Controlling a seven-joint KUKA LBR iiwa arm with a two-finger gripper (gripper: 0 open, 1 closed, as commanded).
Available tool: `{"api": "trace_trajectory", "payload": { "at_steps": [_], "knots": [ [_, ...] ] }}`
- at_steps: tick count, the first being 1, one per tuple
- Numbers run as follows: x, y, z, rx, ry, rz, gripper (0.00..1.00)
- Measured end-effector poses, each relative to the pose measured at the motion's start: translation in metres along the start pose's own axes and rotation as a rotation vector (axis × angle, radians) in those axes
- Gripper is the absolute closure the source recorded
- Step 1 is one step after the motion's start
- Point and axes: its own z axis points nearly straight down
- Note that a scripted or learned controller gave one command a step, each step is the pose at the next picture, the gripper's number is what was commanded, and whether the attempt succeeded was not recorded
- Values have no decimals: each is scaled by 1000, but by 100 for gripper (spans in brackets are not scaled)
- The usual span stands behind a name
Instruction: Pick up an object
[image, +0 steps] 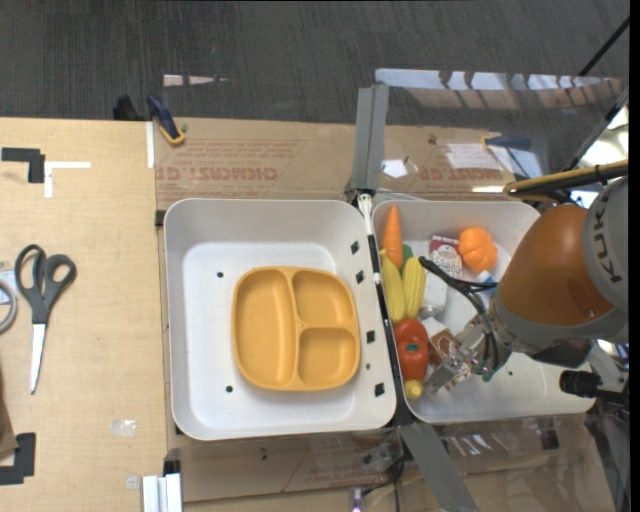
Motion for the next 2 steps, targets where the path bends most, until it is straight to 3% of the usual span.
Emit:
{"api": "trace_trajectory", "payload": {
  "at_steps": [1, 2],
  "knots": [
    [-2, 0, -10, -1, -5, 0, 100],
    [43, 60, -100, 0, 0, 294, 100]
  ]
}}
